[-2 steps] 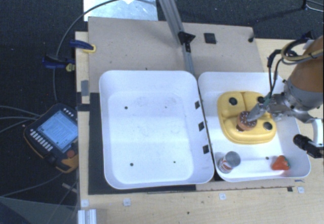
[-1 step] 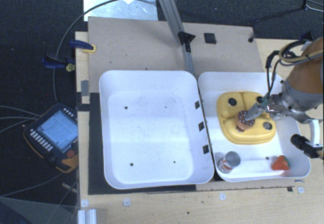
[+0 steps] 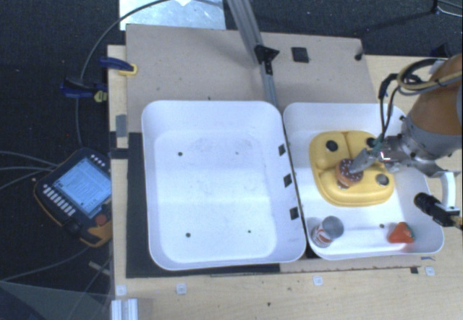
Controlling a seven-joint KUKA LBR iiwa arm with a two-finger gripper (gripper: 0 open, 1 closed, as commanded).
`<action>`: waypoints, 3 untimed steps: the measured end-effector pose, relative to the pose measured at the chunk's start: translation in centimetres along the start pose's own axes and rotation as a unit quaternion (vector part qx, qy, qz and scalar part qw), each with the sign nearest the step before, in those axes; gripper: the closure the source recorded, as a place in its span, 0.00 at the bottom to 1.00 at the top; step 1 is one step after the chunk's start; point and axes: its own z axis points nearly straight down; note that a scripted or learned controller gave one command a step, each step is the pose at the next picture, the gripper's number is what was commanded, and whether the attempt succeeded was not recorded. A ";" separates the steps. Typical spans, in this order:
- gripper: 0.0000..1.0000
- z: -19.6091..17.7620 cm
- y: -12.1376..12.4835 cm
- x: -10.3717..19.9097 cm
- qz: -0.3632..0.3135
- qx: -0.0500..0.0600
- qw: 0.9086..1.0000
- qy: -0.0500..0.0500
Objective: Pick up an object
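Observation:
A yellow moulded plastic piece (image 3: 352, 166) with dark holes lies in the right bin (image 3: 304, 123). My gripper (image 3: 350, 169) reaches in from the right and its tip sits over the middle of the yellow piece, beside a small brownish round thing (image 3: 347, 175) on top of it. A small jar with a grey lid (image 3: 327, 230) lies at the bin's front left. An orange-red object (image 3: 400, 233) rests at the bin's front right.
The left bin (image 3: 213, 181) stands next to the right one, with black clips along the shared wall. A teach pendant (image 3: 76, 192) lies off the bench to the left. A metal pole (image 3: 242, 3) slants over the back of the bench.

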 end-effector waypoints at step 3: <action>1.00 -10.8 0.9 -0.1 -0.001 0.004 1.000 0.001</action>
